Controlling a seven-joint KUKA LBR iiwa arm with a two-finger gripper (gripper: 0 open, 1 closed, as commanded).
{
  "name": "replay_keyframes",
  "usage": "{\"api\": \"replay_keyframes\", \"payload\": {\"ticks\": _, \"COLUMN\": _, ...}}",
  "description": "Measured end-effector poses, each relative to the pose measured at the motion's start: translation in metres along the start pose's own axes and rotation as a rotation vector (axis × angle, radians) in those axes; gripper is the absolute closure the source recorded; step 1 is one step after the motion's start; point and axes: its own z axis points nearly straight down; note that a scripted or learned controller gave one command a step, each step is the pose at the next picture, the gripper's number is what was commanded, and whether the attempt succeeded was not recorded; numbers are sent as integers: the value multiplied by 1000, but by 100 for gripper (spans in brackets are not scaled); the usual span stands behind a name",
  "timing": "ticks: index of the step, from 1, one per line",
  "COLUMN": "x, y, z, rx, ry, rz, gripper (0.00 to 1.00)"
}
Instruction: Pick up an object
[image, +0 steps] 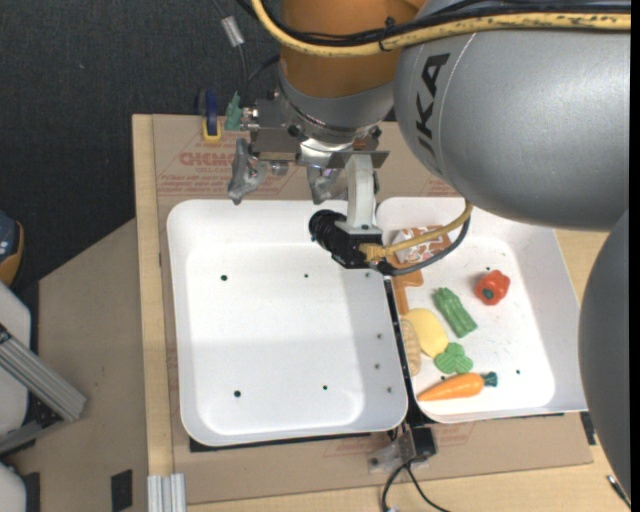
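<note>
My gripper (283, 182) hangs over the back rim of the left bin (200, 330). Its two grey fingers (243, 178) stand apart, open, with nothing between them. The objects lie in the right bin (535, 330): a red pepper (492, 287), a green cucumber (456, 311), a yellow piece (427, 331), a small green vegetable (452, 357), a carrot (455, 387) at the front, and a brown-and-white packet (415, 245) at the back left. All of them are to the right of the gripper and nearer the front.
A black cable end (335, 242) with a white bracket (362, 200) hangs from the wrist over the divide between the bins. The grey arm (510, 110) covers the back right. A blue and yellow clamp (211, 115) sits at the bench's back edge.
</note>
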Motion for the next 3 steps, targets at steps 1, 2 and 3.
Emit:
{"api": "replay_keyframes", "payload": {"ticks": 1, "x": -4, "y": 46, "z": 110, "rx": 25, "ry": -12, "rz": 6, "gripper": 0}}
{"api": "replay_keyframes", "payload": {"ticks": 2, "x": -5, "y": 76, "z": 227, "rx": 28, "ry": -12, "rz": 5, "gripper": 0}}
{"api": "replay_keyframes", "payload": {"ticks": 3, "x": -3, "y": 79, "z": 207, "rx": 15, "ry": -7, "rz": 3, "gripper": 100}}
